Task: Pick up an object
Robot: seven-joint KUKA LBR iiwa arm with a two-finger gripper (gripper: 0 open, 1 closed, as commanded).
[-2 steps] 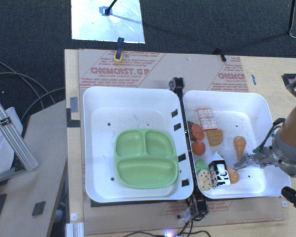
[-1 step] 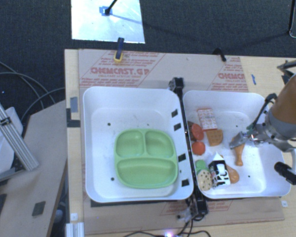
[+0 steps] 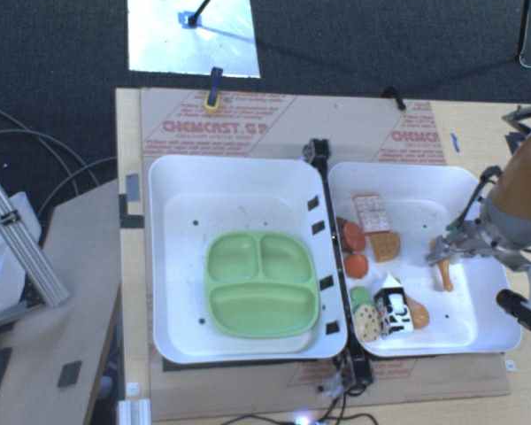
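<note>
Gripper (image 3: 444, 257) over carrot (image 3: 445, 275) (right bin (image 3: 425, 184))

Board, left print (image 3: 214, 127): red letters, "CHEMCAST GP", with a smaller line beneath too small to read.
Board, right print (image 3: 413, 138): the same red "CHEMCAST" mark, partly cut off by the bin.
Carton (image 3: 391, 308): black-and-white markings, not legible.
Packet (image 3: 371, 212): reddish printed pattern, no words can be made out.
</note>
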